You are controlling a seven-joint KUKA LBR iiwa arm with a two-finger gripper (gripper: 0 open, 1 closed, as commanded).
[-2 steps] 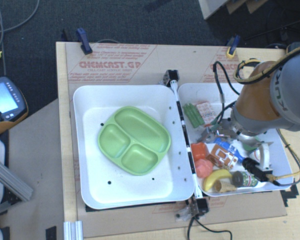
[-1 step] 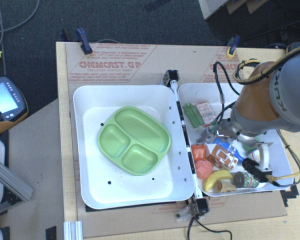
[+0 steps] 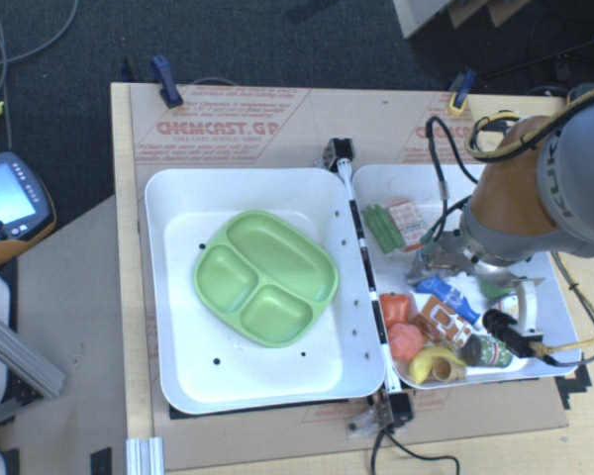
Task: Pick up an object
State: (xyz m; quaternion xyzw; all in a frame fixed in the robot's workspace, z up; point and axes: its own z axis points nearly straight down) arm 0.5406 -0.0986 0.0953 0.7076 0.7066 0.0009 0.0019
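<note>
My gripper (image 3: 440, 257) hangs low over the middle of the right bin (image 3: 376, 181), under the grey and orange arm (image 3: 520, 191). Just below it lies a blue packet (image 3: 445, 293). Left of it are a green block (image 3: 381, 228) and a white card with red print (image 3: 408, 220). At the bin's front lie an orange piece (image 3: 395, 308), a pink-red ball (image 3: 406, 341), a yellow fruit shape (image 3: 432, 366), a brown box (image 3: 444, 320) and a dark bottle (image 3: 493, 348). The arm hides the bin's right part.
The left bin (image 3: 168, 265) holds a green divided plate (image 3: 267, 277). A black divider (image 3: 358, 236) runs between the bins. Cables (image 3: 445, 146) loop behind the arm. Blue clamps (image 3: 164, 79) hold the bench board's back edge.
</note>
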